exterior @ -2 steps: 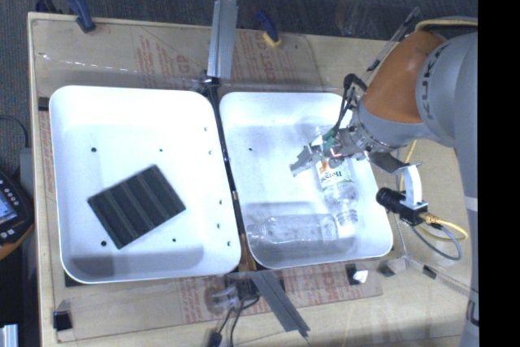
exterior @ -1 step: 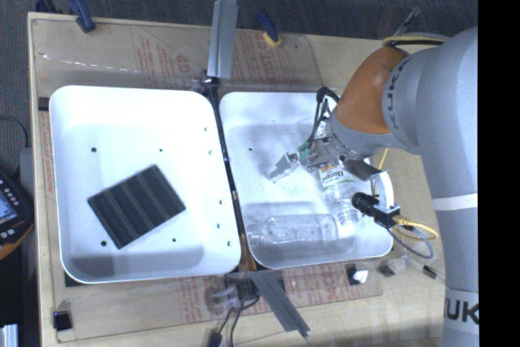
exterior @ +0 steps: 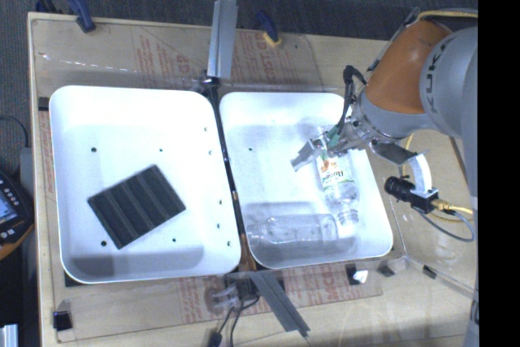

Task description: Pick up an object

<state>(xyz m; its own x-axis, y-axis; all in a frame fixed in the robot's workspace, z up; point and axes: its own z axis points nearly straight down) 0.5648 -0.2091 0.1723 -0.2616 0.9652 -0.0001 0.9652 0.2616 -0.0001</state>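
The hand (exterior: pixel 318 150) is positioned over the right shallow white bin (exterior: pixel 252 114), in its right half, at the end of the grey arm with an orange band (exterior: pixel 410 73) that enters from the right side of the view. Grey metal parts of the hand project to the left and downward over the bin floor. The hand sits directly above the top end of a clear plastic bottle with a white and orange label (exterior: pixel 335 179); the bottle top is touching or just beneath the hand. Whether the hand is spread, closed, or clamped on the bottle cannot be determined from this view.

The labelled bottle lies on the bin floor near the right wall, its long axis running from the hand toward the near edge. A second clear plastic bottle without a visible label (exterior: pixel 291 227) lies on its side along the near wall of the same bin, its right end close to the lower end of the labelled bottle.

The left shallow white bin (exterior: pixel 122 106) holds a flat dark ribbed rectangular pad (exterior: pixel 136 205), lying at an angle in the near-left area of the bin floor, well apart from the hand.

Both bins rest side by side on the tabletop (exterior: pixel 146 53).
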